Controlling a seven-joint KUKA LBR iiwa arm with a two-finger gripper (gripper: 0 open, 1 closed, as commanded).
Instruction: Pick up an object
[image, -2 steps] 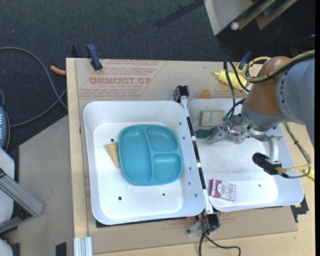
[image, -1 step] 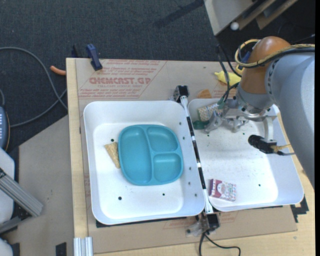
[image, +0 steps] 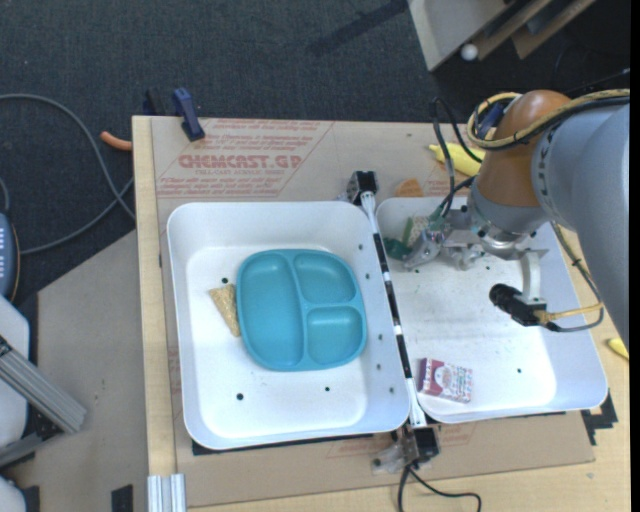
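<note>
While I watch, the grey gripper (image: 432, 243), jaw state I cannot tell, hovers beside a small green object (image: 414, 236) in the right white bin (image: 560, 385).

Both white bins sit on a desk (image: 160, 330) covered with a printed brown sheet (image: 240, 155). One bin (image: 560, 385) is under the tool (image: 437, 243), and the other (image: 190, 300) is to its left. A black clip (image: 362, 184) sits just up-left of the tool. A blue clamp (image: 187, 112) is way off to the left at the desk's far corner. A grey cable (image: 70, 130) loops on the dark floor beyond that.
</note>
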